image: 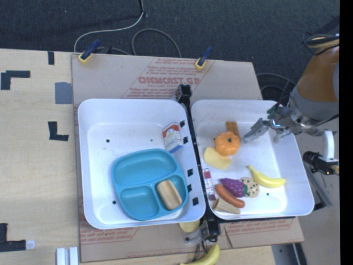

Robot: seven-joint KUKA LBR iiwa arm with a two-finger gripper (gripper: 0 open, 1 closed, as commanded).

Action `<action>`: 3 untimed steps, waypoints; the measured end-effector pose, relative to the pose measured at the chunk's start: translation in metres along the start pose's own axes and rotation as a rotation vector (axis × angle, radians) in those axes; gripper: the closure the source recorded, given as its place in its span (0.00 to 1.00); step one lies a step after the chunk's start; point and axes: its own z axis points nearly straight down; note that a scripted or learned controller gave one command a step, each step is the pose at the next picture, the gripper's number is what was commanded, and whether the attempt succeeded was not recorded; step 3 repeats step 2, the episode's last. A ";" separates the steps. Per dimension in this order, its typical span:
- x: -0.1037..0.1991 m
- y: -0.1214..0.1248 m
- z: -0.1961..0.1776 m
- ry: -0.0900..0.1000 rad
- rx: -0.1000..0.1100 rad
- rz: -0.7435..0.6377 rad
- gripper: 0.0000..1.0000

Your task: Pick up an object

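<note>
From above, two white bins sit side by side. The left bin holds one blue divided plate carrying one bread roll, plus one small carton near the divider. The right bin holds one orange pumpkin, one brown block behind it, one pale yellow piece, one banana, one bunch of purple grapes, one cookie and one hot dog. The gripper hangs over the right bin, fingers spread apart with nothing between them, just right of the pumpkin.
</note>
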 end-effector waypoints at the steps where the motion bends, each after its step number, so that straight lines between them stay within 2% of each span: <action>1: 0.054 0.048 0.109 -0.002 -0.003 -0.005 0.00; 2: 0.052 0.047 0.094 0.001 0.000 -0.001 1.00; 3: 0.052 0.047 0.094 0.001 0.000 -0.001 1.00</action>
